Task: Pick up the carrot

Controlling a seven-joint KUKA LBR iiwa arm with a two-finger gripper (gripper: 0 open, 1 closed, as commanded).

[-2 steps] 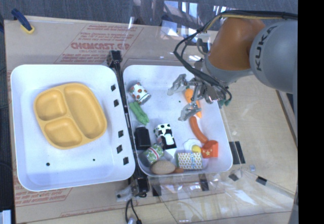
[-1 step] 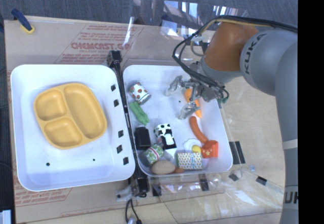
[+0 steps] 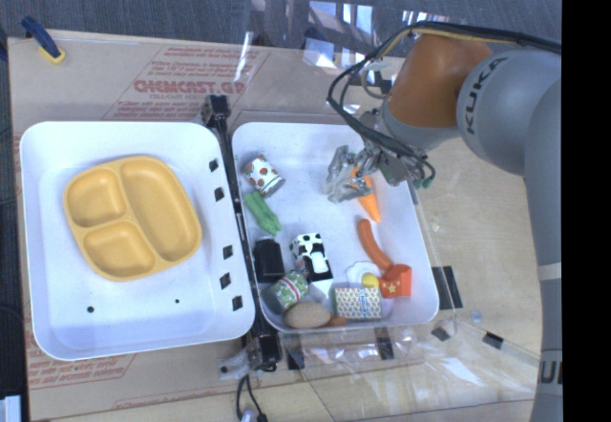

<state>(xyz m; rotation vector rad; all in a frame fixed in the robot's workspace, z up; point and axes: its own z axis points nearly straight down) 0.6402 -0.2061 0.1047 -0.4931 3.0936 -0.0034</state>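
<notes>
- Carrot, a small orange cone-shaped piece (image 3: 370, 204), lies in the right-hand shallow white bin (image 3: 286, 138), close to its right wall and in the upper half.
- I see the metal two-finger hand (image 3: 349, 183) down in that bin, its tips at the carrot's upper left end, touching it or just beside it; I cannot tell which.
- I cannot tell whether the hand is released or clenched, and I do not see the carrot between anything, so I would not call it grasped.
- The grey arm with its orange band (image 3: 430, 81) reaches in from the right, over the bin's upper right corner, with black cables looped around the wrist.
- Just below the carrot I see a reddish-orange sausage-shaped piece (image 3: 374, 244), then a red block (image 3: 396, 282) near the bin's lower right corner.
- Along the bin's left side: a small printed can (image 3: 262, 174), a green pod-shaped piece (image 3: 263, 214) and a black rectangular block (image 3: 268, 261).
- Near the middle of the lower half sits a black-and-white cow-patterned piece (image 3: 311, 254).
- The left-hand white bin (image 3: 57, 315) carries a yellow three-compartment plate (image 3: 132, 216).
- Both bins rest side by side on the tabletop (image 3: 477, 248), with a black hinge strip between them.
</notes>
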